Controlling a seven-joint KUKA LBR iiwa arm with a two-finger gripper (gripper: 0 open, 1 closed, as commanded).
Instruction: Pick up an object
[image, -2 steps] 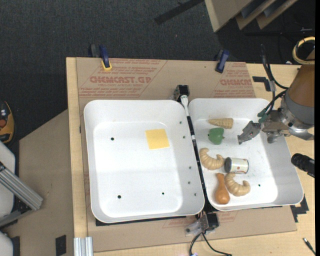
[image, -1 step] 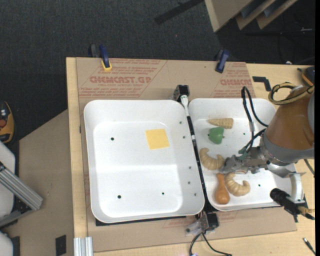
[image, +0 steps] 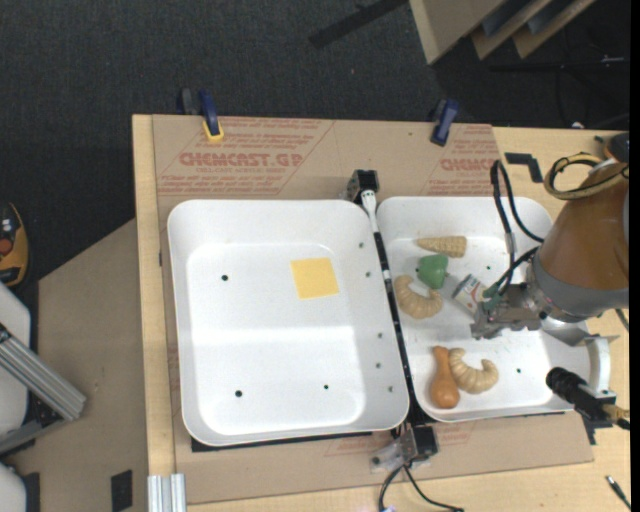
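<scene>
A small grey and white piece (image: 466, 289) lies in the middle of the right bin (image: 455, 215), just left of the hand (image: 492, 318) and perhaps touching it. The hand is low over the bin floor. Whether it is wide or narrow cannot be told from this angle, and nothing can be seen gripped in it.

Left of the small piece sit a green lump (image: 433, 270) and a pale curved roll (image: 416, 299), which touch each other. A tan cone (image: 442, 245) lies on its side farther back. At the near side of the same bin, an orange gourd shape (image: 443, 378) rests against a ridged beige crescent (image: 476, 374).

The arm (image: 590, 250) reaches in from the right, over the bin's right part.

The left bin (image: 260, 340) holds a flat yellow square (image: 315, 278) in its far half, well apart from everything else. Both bins sit on a brown board on the desk (image: 250, 150), with two blue clamps (image: 208, 108) at its far edge.
</scene>
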